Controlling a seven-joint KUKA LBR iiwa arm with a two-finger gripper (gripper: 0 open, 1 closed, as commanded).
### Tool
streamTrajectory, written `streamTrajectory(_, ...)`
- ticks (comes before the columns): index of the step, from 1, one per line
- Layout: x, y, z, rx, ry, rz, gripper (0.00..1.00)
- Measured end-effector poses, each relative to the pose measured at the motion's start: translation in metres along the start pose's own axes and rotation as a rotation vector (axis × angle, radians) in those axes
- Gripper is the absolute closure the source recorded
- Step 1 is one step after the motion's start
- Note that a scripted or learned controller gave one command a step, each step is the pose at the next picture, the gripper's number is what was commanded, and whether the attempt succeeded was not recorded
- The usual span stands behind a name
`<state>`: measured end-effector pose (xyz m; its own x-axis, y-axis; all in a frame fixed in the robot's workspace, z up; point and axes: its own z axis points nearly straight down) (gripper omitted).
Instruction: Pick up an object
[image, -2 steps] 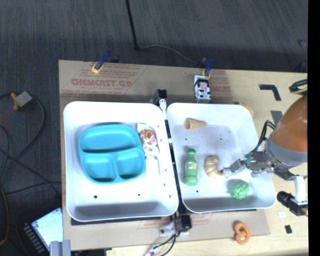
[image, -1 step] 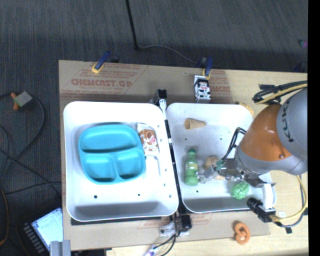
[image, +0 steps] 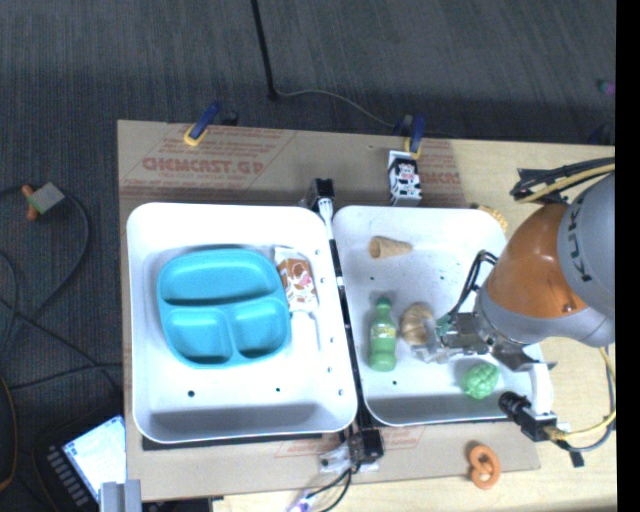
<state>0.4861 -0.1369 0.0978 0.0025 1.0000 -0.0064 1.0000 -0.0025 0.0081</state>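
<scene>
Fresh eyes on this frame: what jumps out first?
The big blue divided tray in the left bin grabs the eye first. Next, the grey arm with its orange band reaching in from the right, its gripper down in the right bin among a green bottle, a tan lump and a green ball.

green bottle, brown lump, green ball crowd right bin, upper part open

blue clamps bench rear | orange pretzel front edge | grey carpet
</scene>
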Motion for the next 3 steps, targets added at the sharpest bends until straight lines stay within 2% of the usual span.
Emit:
streamTrajectory(1,-0.060,0.077,-0.018,0.007,0.004,-0.003,1.00)
streamTrajectory(2,-0.060,0.077,-0.018,0.008,0.005,-0.003,0.00)
streamTrajectory(3,-0.016,0.025,0.007,-0.010,0.001,0.000,0.00)
